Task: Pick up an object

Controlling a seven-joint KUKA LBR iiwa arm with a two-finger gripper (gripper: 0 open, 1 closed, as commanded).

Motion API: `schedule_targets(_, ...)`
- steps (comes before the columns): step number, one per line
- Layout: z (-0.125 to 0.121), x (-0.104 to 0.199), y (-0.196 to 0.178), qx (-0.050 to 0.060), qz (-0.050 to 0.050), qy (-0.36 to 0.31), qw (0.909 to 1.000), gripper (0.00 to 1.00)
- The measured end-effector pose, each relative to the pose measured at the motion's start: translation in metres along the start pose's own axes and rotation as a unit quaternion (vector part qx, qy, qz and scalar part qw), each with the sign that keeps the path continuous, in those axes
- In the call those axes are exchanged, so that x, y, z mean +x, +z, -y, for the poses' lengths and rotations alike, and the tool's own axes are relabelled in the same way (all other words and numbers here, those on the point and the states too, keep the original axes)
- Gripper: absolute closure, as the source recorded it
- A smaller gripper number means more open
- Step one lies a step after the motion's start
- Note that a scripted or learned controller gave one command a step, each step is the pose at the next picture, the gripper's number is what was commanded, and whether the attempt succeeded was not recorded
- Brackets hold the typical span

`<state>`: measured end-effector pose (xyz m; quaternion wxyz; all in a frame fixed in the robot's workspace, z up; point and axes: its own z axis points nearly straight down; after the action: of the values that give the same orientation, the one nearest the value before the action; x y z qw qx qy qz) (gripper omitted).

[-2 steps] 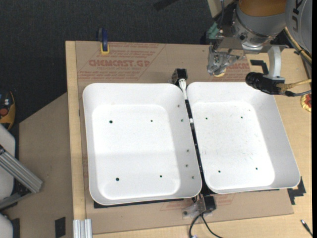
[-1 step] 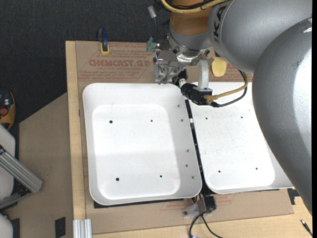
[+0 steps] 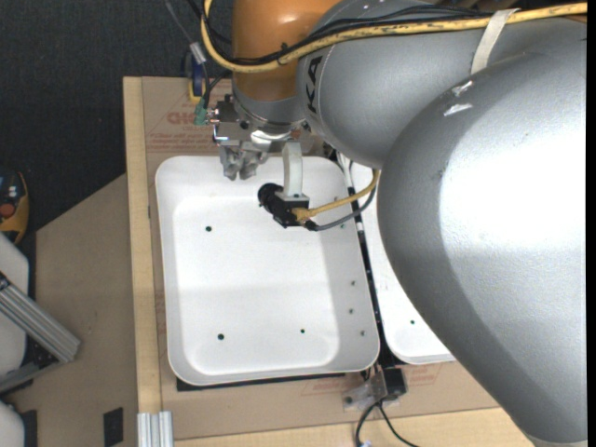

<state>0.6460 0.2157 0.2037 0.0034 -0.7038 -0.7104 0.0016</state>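
Over the far end of the left bin [image 3: 186, 343], near its back rim: gripper [image 3: 240, 164], pointing down at the white floor. Cannot tell whether clenched or released; too small and too much in shadow. Nothing seen grasped.

Just right of the gripper, and a little nearer the camera: a white bracket [image 3: 293, 173] hanging from the wrist, with a black piece [image 3: 275, 201] at its lower end. Tied to that black piece, a yellow cable [image 3: 335, 210] running off right under the arm [image 3: 484, 203]. Cannot tell for sure whether the black piece is a loose object or part of the rig; the cable and bracket suggest rig. Sits low over the bin floor, apart from the gripper, between it and the bin's right wall.

As for an object to pick up: cannot make one out for certain near the gripper. On the bin floor, a few small dark dots [image 3: 221, 336], well apart from the gripper, toward the left and near sides.

Above the wrist, an orange band [image 3: 279, 17], with more yellow cable looped around it. Across the whole right side, the grey arm, covering most of the right bin [image 3: 414, 347]; just a near-left corner of that bin showing. Under both bins, a brown tabletop [image 3: 144, 250].
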Motion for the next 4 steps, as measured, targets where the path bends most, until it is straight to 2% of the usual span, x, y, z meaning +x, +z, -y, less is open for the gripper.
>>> schedule_targets(1,0.010,-0.042,-0.079,-0.007,0.001,0.006,1.0000,1.00)
schedule_targets(2,0.017,-0.060,-0.123,-0.006,0.001,0.005,1.0000,1.00)
schedule_targets(3,0.036,0.014,-0.054,0.001,0.001,0.001,1.0000,1.00)
schedule_targets(4,0.011,0.010,-0.100,-0.007,0.000,0.004,1.0000,1.00)
